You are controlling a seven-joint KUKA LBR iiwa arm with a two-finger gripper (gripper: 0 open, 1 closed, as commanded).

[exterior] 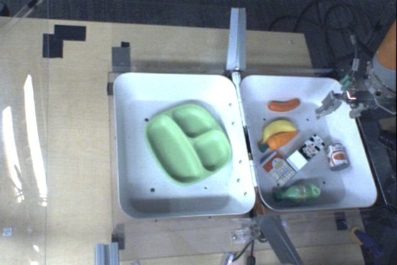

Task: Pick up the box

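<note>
Two boxes lie in the right bin [366, 186]. One is a small carton [278, 169] with orange and white print, flat near the bin's left wall. The other is a black and white patterned box [309, 150], set at a slant near the bin's middle. My gripper [329, 105] hangs over the upper right part of this bin, up and to the right of both boxes and apart from them. The grey arm with its orange band [388, 53] comes in from the right edge.
The right bin also holds an orange sausage [283, 105], a banana [278, 128], a carrot [280, 140], a small can [337, 156] and a green bottle [298, 192]. The left bin [133, 195] carries a green divided tray [187, 143]. A metal post [236, 40] stands between the bins.
</note>
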